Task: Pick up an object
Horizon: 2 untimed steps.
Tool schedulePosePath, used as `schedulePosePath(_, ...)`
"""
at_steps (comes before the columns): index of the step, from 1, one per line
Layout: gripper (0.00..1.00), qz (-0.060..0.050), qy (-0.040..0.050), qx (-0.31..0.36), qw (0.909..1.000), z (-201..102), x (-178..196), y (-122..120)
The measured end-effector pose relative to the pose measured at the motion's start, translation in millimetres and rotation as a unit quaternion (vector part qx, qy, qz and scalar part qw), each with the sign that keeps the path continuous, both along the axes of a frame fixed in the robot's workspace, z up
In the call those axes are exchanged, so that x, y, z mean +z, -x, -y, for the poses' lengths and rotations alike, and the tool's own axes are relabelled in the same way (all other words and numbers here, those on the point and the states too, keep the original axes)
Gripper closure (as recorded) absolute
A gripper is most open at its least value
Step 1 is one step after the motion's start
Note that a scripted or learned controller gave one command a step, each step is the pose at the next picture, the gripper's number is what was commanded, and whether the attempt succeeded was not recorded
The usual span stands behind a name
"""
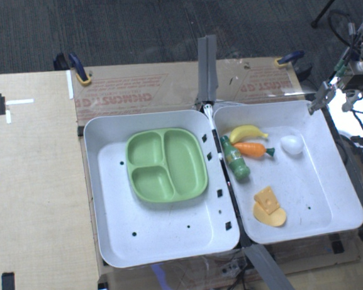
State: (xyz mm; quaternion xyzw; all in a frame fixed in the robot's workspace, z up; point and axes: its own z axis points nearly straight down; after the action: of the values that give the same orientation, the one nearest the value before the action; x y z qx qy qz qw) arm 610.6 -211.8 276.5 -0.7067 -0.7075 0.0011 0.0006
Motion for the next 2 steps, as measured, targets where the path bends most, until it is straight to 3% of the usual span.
schedulePosePath(1, 0.00, 0.001, 0.0000, 0.103, 0.9947, -47.3, -105.9, -17.9)
schedulePosePath(2, 0.00, 0.001, 0.0022, 0.087, 0.9962, -109.0, -184.1, 5.4)
